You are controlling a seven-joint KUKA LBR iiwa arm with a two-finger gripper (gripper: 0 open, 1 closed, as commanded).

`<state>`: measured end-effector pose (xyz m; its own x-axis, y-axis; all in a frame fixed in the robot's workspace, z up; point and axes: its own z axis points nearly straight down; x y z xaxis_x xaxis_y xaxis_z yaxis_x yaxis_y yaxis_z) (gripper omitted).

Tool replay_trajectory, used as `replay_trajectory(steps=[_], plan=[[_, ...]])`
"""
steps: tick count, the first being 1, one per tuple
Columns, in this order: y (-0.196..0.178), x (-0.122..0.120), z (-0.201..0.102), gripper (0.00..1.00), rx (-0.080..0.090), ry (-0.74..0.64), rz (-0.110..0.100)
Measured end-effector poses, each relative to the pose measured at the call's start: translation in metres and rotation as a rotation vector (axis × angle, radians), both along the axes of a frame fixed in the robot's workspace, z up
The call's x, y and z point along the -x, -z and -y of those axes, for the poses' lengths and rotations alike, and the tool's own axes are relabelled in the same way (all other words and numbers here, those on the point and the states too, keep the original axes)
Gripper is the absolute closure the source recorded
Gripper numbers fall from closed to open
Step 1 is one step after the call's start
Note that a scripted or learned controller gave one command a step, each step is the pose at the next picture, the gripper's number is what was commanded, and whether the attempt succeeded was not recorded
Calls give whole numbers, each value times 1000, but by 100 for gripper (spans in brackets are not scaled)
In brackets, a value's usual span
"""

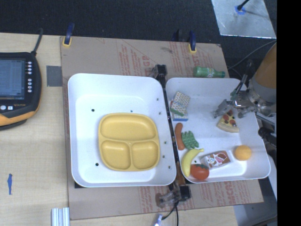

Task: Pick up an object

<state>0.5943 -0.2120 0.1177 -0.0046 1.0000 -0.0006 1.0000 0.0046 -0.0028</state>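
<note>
White plastic makes up both shallow bins. The left bin (80, 126) holds a yellow divided tray (128, 141) with three compartments. The right bin (207, 91) carries the loose items: a small patterned box (180, 104) near its left wall, a red sausage (178, 135) with a green leafy piece (190, 140) just beside it, a banana (189, 159) touching a red tomato (199, 172), a flat printed packet (216, 159) and an orange (242, 152) near the right wall.

At the bin's upper right lies a pizza slice (229, 122). The pincer (229, 108) sits directly over its upper end, metal fingers spread apart, one toward the left and one toward the right, nothing visibly clamped between them. The other items lie well apart from the slice, leaving its surroundings open.

Both bins rest on a brown cardboard sheet (117, 55) fixed by blue clamps (68, 34) to the pale wooden bench (28, 164). A green bottle (208, 72) lies on the cardboard just behind the right bin. An orange-edged control pendant (16, 88) rests at the bench's left. Dark floor (117, 8) lies beyond.
</note>
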Motion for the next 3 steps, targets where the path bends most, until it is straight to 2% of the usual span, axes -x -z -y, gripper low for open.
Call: replay_trajectory(steps=[1,2,3], plan=[[26,9,0,0,1,0,1],[25,-61,-18,0,-2,1,1],[-16,5,0,0,-1,2,1]])
